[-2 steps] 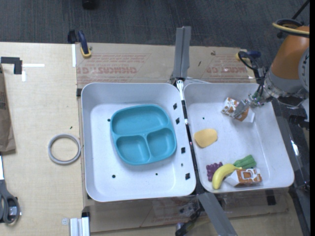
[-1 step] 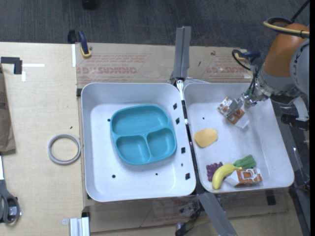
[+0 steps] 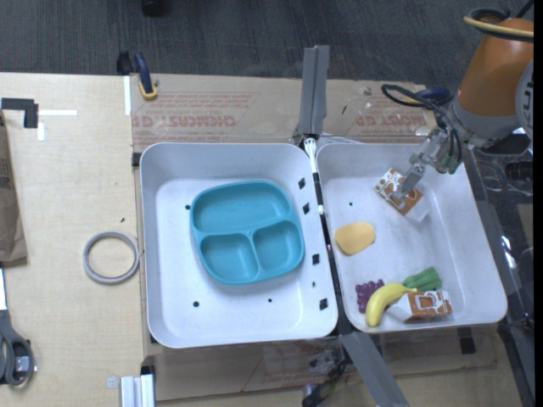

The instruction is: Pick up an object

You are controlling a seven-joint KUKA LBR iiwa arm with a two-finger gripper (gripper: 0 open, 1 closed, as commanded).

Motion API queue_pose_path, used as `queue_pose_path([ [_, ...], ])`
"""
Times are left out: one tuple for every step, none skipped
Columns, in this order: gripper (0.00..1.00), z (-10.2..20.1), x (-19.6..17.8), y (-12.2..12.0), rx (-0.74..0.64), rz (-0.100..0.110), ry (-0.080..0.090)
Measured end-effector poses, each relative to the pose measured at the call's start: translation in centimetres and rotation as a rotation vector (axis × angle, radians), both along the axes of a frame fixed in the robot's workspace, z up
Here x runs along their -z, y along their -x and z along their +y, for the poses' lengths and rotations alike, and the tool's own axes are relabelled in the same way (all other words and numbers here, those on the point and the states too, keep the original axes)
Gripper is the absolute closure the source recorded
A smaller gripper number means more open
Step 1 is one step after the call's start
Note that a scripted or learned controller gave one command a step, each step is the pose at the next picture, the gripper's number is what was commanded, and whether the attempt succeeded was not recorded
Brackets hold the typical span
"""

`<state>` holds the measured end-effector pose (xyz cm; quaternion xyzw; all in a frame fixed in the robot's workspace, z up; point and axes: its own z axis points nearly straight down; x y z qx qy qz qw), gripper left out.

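over the right bin (image 3: 475,227) the gripper (image 3: 410,181) hangs at the end of the grey arm (image 3: 496,75), which comes in from the upper right with its orange band showing; the fingers (image 3: 414,176) point down and left onto a small orange and white carton (image 3: 399,192) lying in the bin's upper half, and they look to be touching its upper edge; whether they are spread or pinching the carton cannot be told at this slant and size; a bundle of cables (image 3: 420,97) loops beside the wrist.

below the carton, near the bin's left wall, lies a pale yellow rounded piece (image 3: 355,237); along the bin's near edge sit a purple bunch of grapes (image 3: 368,292), a yellow banana (image 3: 386,302) just beside them, a green leafy item (image 3: 422,278) above the banana's tip, and a second orange and white carton (image 3: 427,305) touching the banana's right end.

the left bin (image 3: 170,303) bears a blue divided plate (image 3: 247,231) with three compartments, set near its middle; a grey upright bracket (image 3: 314,91) stands behind the seam between the two bins.

on the bench (image 3: 68,176) to the left lie a grey ring (image 3: 110,255), well apart from the bins, a pair of scissors (image 3: 15,354) at the lower left edge, and a blue and yellow clamp (image 3: 142,75) at the bench's far edge.
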<state>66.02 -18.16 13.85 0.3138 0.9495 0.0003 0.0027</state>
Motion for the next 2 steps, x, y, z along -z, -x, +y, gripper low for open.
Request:
queue_pose_path([
  [0.0,1.46,4.6,1.16,0.18,0.003,-0.002],
  [0.0,1.44,4.6,1.16,0.18,0.003,-0.001],
])
